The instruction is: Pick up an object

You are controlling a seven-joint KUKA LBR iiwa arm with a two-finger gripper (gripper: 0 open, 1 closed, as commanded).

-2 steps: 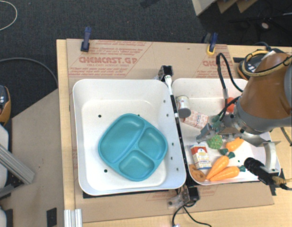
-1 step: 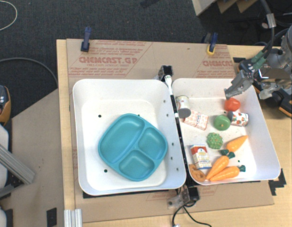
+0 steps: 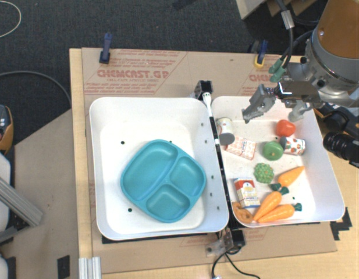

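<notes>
Orange plastic toy carrots point(image 3: 271, 207) crowd the right bin's point(image 3: 333, 182) near edge, light, stiff, slippery; grasp mid-body. Two-finger gripper point(image 3: 276, 111) hovers spread apart, holding nothing.

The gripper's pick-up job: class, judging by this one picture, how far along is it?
Done: the gripper hangs above the right bin, near the tomato, fingers spread. In hand: nothing sits between the fingers. Left: come down on one toy, perhaps the tomato or green apple, close and lift. The blue tray lies in the left bin.
</notes>
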